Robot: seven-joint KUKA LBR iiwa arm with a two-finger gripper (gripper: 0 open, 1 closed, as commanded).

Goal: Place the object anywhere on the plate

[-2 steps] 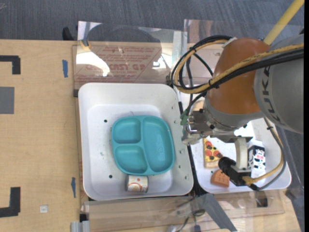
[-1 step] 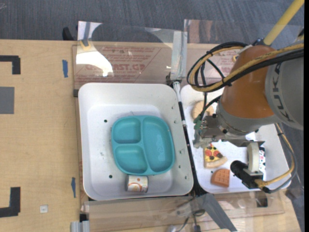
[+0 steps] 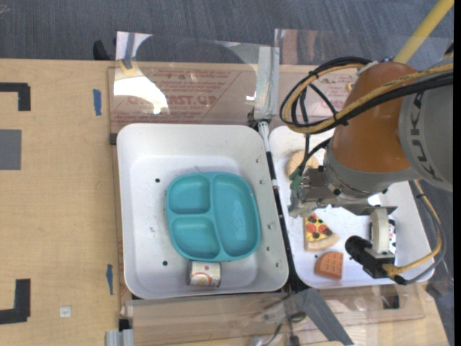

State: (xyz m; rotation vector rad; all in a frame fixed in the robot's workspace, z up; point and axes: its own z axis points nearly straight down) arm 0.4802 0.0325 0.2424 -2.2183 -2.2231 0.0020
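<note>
A teal plate (image 3: 214,215) with three compartments lies in the middle of the left bin (image 3: 137,193). My gripper (image 3: 304,195) hangs over the left part of the right bin (image 3: 414,265), close to the wall between the bins. Just below it lies a toy pizza slice (image 3: 317,232). An orange waffle-like piece (image 3: 330,264) sits nearer the front edge. A pale, bread-like piece (image 3: 296,163) lies just behind the gripper, partly hidden by cables and the wrist. No object shows between the gripper and the plate.
A small white cup with a red mark (image 3: 204,273) lies on its side in the left bin, in front of the plate. The grey and orange arm (image 3: 382,128) covers much of the right bin. A clear panel (image 3: 265,85) stands behind the bins.
</note>
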